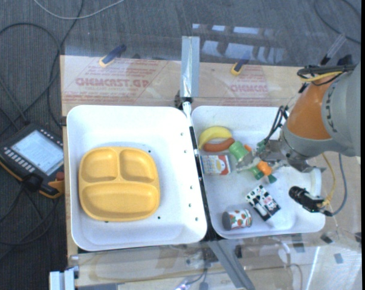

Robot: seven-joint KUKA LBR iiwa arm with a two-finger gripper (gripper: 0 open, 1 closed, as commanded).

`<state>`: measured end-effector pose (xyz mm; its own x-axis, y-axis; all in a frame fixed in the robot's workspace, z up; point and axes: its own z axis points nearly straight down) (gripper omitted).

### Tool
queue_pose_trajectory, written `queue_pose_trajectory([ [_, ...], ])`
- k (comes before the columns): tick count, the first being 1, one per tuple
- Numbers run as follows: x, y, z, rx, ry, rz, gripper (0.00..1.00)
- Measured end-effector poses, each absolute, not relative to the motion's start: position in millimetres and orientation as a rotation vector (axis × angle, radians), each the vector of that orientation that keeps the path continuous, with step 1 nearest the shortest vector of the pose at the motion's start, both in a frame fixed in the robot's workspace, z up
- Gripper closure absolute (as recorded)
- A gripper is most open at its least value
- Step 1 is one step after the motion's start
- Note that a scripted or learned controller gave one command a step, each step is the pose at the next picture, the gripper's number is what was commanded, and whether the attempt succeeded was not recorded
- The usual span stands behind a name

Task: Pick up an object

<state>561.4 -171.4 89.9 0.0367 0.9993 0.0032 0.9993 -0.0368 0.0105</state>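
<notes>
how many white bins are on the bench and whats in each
2. The left bin holds a yellow divided plate. The right bin holds small toys; some may be hidden under the arm.

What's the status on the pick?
Gripper low in right bin, over small green and orange toys. No grasp confirmed. Carton and banana crowd close alongside.

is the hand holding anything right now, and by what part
Cannot be told: the hand sits low in the right bin among small toys, but its tips are too cluttered to show a hold.
</notes>
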Motion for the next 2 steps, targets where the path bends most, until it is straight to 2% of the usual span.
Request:
queue_pose_trajectory([
  [1, 564.1, -172.7, 102.8, 2.251, 2.17, 0.019, 1.0],
  [2, 583.3, -148.8, 250.7, 2.323, 2.113, -0.008, 1.0],
])
